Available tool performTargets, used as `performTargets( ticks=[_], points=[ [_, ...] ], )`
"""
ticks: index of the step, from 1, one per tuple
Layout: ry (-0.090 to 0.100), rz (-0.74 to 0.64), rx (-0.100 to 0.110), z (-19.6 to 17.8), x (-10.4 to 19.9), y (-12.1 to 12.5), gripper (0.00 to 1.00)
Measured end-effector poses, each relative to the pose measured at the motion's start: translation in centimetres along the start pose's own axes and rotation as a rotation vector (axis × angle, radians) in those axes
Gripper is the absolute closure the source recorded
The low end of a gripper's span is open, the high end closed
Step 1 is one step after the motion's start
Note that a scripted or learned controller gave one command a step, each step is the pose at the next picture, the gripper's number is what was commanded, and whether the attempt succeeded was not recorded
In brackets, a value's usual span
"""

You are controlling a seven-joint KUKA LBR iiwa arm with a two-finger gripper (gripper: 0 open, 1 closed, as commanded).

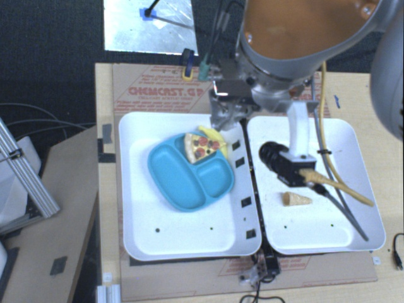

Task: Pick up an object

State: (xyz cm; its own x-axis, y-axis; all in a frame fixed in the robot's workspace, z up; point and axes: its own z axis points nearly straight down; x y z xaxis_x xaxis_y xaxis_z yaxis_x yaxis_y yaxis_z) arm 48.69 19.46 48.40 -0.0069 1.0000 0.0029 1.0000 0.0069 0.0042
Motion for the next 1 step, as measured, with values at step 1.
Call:
performTargets(
  ticks=[1],
  points=[
    [-0.008,0.009,0.017,18.36,-2.69,-0.26,1.0]
  ],
)
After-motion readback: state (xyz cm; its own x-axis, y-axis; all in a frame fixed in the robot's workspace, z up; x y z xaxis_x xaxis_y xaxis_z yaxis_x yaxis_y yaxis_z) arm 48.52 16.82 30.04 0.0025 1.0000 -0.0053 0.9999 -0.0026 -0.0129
